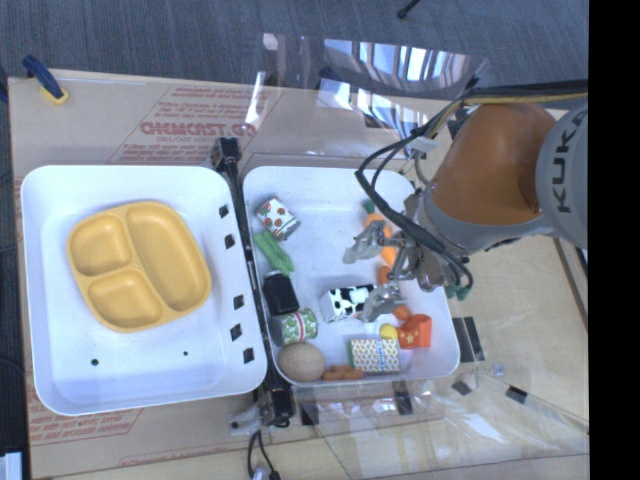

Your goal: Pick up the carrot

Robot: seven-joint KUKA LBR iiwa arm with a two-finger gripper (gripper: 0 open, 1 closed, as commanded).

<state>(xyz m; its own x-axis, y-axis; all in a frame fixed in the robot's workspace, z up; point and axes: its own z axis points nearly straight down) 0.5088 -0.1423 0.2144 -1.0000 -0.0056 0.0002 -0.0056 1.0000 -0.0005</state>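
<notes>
In the right bin (320, 183), an orange piece that looks like the carrot (385, 270) shows between the two grey fingers, mostly hidden by the wrist. My gripper (378, 268) hangs low over the bin's right half, its fingers spread, one at the back (362, 244) and one at the front (388, 295). They stand on either side of the orange piece without closing on it. A small green and orange tip (370, 207) peeks out just behind the wrist.
Around the gripper lie a cow-patterned block (345, 303), a red block (415, 331), a patterned box (374, 354), a beige egg (300, 361), another orange piece (345, 373), a black item (279, 293), a green pod (274, 252) and a small can (276, 217). The left bin holds a yellow divided plate (138, 264).
</notes>
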